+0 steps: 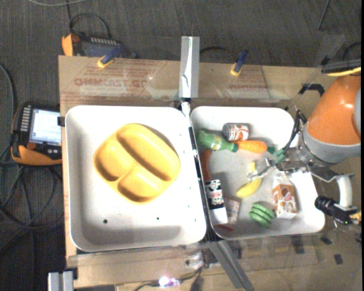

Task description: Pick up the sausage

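The sausage (204,162) is a thin reddish-brown piece lying along the left wall of the right bin (303,223), just below a green toy vegetable (213,142). My gripper (264,170) hangs low over the middle of the right bin, well to the right of the sausage. It sits directly above a yellow banana-like toy (249,188). Nothing shows held in the gripper. The grey and orange arm (335,123) reaches in over the bin's right rim.
The right bin also holds a small can (236,130), a carrot (251,146), a black-and-white bottle (215,194), a green round toy (262,214) and a small carton (284,200). A yellow divided plate (138,161) lies in the left bin (79,223).
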Tool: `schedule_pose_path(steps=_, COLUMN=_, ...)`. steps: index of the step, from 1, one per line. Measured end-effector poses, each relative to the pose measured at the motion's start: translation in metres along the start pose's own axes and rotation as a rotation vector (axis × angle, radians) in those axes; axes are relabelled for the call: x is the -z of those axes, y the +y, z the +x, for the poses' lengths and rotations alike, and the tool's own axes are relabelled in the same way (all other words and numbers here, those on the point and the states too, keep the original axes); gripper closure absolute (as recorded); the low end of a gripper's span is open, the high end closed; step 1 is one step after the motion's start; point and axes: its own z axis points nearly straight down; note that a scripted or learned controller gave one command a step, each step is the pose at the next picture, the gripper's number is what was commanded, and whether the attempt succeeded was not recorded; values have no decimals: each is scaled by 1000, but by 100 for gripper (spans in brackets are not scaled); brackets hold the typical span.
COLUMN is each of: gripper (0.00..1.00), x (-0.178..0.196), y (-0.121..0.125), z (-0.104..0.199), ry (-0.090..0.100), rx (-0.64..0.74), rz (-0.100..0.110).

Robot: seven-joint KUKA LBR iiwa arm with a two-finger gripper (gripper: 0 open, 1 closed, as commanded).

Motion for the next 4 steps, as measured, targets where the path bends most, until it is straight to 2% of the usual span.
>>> schedule_pose_path(steps=1, gripper=0, x=-78, y=50, z=52, ry=-4, rx=23, rz=-6)
schedule_pose_path(steps=2, gripper=0, x=-82, y=129, z=48, ry=-7, rx=-175, rz=-10)
schedule_pose_path(steps=3, gripper=0, x=-81, y=96, z=54, ry=-8, rx=6, rz=-16)
schedule_pose_path(steps=4, gripper=0, x=-81, y=56, z=53, ry=-7, rx=-1, rz=-16)
